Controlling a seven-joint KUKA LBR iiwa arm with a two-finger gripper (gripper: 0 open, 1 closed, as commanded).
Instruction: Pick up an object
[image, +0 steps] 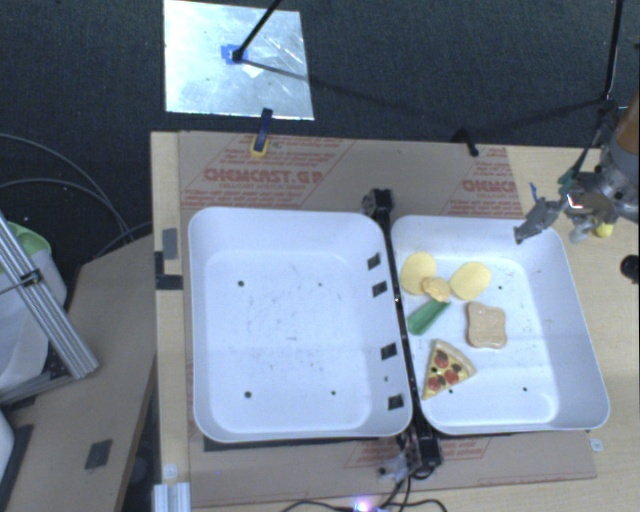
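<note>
Tool at the table's far right edge, toy food in the right bin.
The tool (548, 214) hovers over the right bin's (560, 330) far right corner; whether it is open I cannot tell. Near that bin's left wall lie two yellow chips (445, 275), a green pod (427, 316), toast (486, 325) and a pizza slice (447, 367).

right bin (560, 330): pizza slice (447, 368) nearest front | toast (486, 325) behind it | left bin (290, 320) alongside

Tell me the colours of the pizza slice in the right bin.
The pizza slice has a yellow-tan crust and face with red dots and small green bits, seen in the camera view.
</note>
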